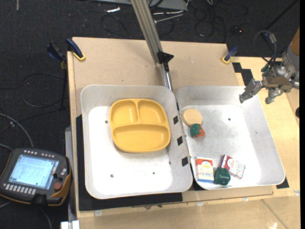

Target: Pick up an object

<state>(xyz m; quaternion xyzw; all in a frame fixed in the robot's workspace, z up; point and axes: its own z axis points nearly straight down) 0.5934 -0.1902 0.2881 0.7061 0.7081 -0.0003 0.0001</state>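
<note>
End effector (pixel 260 92) open over rt bin (pixel 252 128); yellow tray (pixel 140 125) in lt bin (pixel 95 142).

No text, brand, number or sign can be read. The two small cartons (pixel 205 169) (pixel 234 166) in the right bin (pixel 248 128) carry red, white and blue printed faces, but the print is too small and blurred to make out. The lit screen of the teach pendant (pixel 32 176) on the floor at lower left shows pale panels and rows, none of them legible.
</note>
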